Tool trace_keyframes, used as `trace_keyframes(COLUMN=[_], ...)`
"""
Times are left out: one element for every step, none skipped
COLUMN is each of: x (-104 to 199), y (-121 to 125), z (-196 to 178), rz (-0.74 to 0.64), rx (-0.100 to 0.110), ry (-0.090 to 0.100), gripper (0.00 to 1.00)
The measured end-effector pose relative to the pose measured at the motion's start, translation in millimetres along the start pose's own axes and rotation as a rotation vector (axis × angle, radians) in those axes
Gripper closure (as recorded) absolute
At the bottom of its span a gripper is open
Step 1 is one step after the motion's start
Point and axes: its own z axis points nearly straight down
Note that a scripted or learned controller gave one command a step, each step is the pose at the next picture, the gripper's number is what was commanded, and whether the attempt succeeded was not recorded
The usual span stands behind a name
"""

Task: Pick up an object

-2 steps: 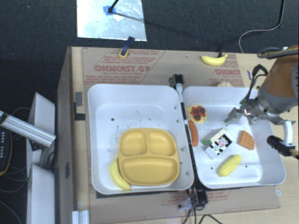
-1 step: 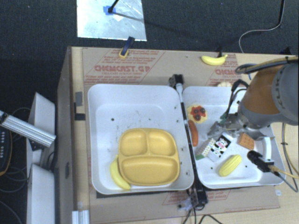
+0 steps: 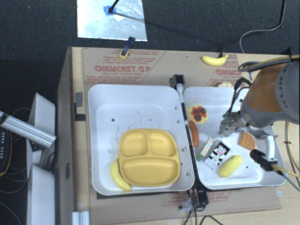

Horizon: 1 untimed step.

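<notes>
The right bin [image 3: 243,183] holds several small toys: a round pizza piece [image 3: 198,114], an orange sausage [image 3: 194,133], a green and white packet [image 3: 205,149], a black and white card [image 3: 219,153], a yellow lemon-like piece [image 3: 230,166] and a brown waffle [image 3: 247,141]. My gripper [image 3: 228,126] hangs low over the middle of this bin, just above the card and left of the waffle. The arm's grey and orange body covers the bin's right side. I see nothing between the fingers.
The left bin [image 3: 136,95] carries a yellow divided tray [image 3: 149,156] with a banana [image 3: 117,175] beside its lower left corner. Another banana [image 3: 214,59] lies on the cardboard behind the right bin. A black divider [image 3: 185,121] runs between the bins.
</notes>
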Motion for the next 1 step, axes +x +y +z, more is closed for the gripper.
trace_keyframes(x=[0.0], y=[0.0], z=[0.1], rz=[0.000], rx=[0.000], ry=[0.000], gripper=[0.00])
